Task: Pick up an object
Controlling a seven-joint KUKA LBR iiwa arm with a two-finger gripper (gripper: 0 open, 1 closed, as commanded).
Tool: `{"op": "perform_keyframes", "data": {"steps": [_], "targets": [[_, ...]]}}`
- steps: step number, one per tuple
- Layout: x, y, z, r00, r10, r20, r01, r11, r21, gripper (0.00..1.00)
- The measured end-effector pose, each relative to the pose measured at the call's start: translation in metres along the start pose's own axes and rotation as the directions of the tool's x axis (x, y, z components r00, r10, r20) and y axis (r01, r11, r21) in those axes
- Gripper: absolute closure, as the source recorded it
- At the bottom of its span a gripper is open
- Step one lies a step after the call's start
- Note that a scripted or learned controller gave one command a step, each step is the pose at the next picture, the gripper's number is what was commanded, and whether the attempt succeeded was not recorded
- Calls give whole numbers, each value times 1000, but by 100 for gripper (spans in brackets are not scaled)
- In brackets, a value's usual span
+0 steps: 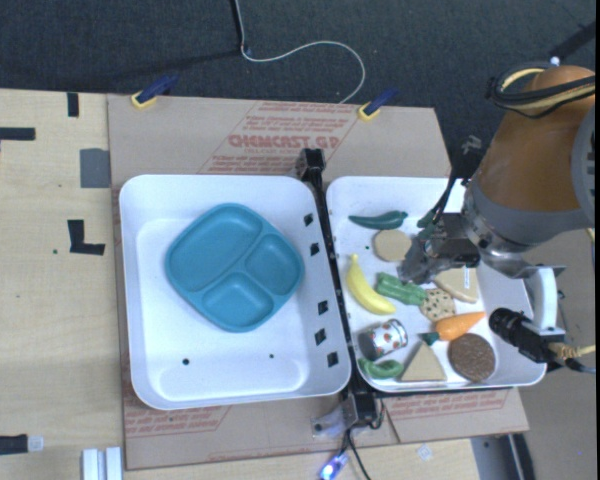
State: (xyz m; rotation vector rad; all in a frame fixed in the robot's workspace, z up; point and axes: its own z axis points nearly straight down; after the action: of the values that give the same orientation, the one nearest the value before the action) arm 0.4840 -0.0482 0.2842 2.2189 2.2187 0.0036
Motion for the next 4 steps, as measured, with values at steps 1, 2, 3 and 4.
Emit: {"op": "perform_keyframes", "data": {"steps": [1, 2, 3, 4], "targets": [[53, 67, 14, 1000, -6, 0, 6, 1000, 3, 100], [62, 33, -90, 1000, -4, -2, 4, 1000, -1, 100], [61, -1, -106, 1000, -2, -1, 2, 1000, 4, 100], [89, -1, -59, 1000, -2, 0, 2, 1000, 9, 100]]}}
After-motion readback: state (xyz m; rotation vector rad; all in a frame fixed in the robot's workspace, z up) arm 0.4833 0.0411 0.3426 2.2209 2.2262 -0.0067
